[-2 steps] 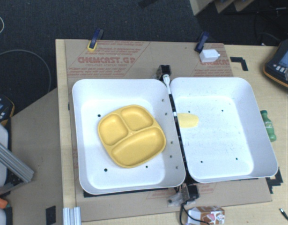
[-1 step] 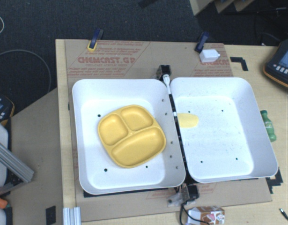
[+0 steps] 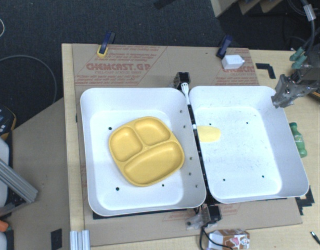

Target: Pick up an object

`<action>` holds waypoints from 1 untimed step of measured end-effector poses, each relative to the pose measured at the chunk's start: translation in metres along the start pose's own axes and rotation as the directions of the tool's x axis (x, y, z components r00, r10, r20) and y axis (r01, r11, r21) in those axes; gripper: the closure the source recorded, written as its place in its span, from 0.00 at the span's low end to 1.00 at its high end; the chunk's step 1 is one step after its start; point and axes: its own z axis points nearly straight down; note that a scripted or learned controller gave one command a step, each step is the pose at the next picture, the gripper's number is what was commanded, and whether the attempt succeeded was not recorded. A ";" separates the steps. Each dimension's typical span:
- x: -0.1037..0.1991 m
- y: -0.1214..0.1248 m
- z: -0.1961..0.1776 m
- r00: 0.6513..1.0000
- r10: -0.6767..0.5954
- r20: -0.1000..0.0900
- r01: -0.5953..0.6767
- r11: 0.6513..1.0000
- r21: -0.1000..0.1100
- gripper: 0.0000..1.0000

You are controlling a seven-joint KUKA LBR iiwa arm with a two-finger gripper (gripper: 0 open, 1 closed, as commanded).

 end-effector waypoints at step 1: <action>0.035 0.001 0.095 1.000 0.008 0.002 -0.008 1.000 0.003 1.00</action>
